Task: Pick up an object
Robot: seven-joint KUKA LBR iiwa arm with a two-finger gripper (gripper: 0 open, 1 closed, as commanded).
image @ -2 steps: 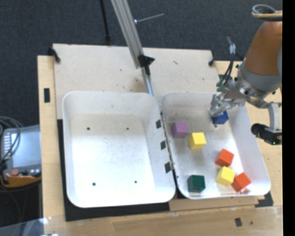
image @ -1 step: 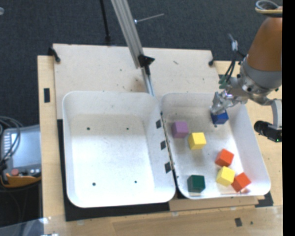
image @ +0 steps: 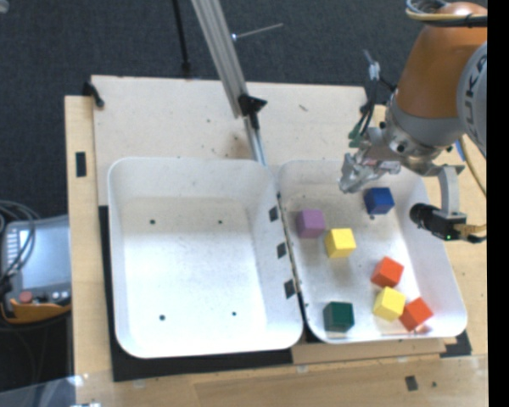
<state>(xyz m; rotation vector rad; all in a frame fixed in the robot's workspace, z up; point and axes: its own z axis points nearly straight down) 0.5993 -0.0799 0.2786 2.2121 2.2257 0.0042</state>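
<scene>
The right bin [image: 437, 265] holds several small cubes. A blue cube [image: 378, 200] lies near its far side, a purple cube [image: 311, 222] and a yellow cube [image: 340, 242] sit toward the middle left. An orange cube [image: 388, 272], a second yellow cube [image: 389, 303] and another orange cube [image: 416, 313] cluster at the near right, and a dark green cube [image: 338, 316] rests at the near left. My gripper [image: 356, 176] hangs over the bin's far side, just up and left of the blue cube, with nothing seen between its fingers.
The left bin [image: 123, 227] stands beside the right one, sharing a middle rim. A slanted aluminium post [image: 225, 58] rises from the bench behind the bins. A grey device [image: 34, 261] with cables sits off the bench at the left.
</scene>
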